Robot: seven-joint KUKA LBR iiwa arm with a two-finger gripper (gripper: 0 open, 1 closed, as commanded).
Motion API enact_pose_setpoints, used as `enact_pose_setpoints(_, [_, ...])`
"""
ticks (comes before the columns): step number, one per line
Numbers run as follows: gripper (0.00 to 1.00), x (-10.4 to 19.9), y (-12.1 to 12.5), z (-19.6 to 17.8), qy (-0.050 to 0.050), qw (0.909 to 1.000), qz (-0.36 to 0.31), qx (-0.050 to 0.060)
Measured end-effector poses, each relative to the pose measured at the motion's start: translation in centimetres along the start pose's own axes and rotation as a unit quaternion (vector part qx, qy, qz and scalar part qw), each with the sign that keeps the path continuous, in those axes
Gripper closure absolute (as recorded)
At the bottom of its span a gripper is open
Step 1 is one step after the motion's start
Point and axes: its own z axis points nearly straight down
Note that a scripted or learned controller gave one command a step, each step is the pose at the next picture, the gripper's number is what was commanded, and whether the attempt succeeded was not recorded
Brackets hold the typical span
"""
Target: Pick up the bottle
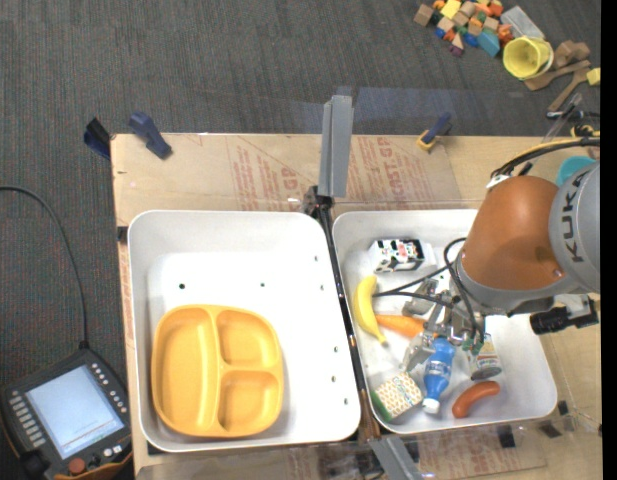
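The bottle (pixel 437 372) is white with a blue upper part and a blue cap. It lies in the right bin (pixel 533 373), near the front wall. My gripper (pixel 446 348) hangs low over the bottle's upper end, below the orange wrist band. Its fingers (pixel 422 353) stand open, one on each side of the bottle's blue part. The bottle still rests on the bin floor.
Around the bottle lie a small can (pixel 484 360), a red sausage (pixel 474 398), a patterned block (pixel 396 395), a carrot (pixel 400 323), a banana (pixel 366 306) and a black-and-white item (pixel 399 254). The left bin (pixel 188 243) holds a yellow divided plate (pixel 218 370).
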Motion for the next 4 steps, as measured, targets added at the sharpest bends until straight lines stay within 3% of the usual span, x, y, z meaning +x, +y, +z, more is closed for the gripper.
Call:
enact_pose_setpoints(1, [0.00, -5.4, 1.0, -2.2, -0.002, 0.9939, 0.110, 0.000])
enact_pose_setpoints(2, [0.00, 4.2, -0.4, 0.2, 0.001, 0.9997, -0.023, 0.000])
enact_pose_setpoints(3, [0.00, -6.9, 1.5, 0.1, -0.002, 0.9990, -0.045, 0.000])
enact_pose_setpoints(4, [0.00, 6.8, 1.8, -9.8, -0.001, 0.9963, -0.086, 0.000])
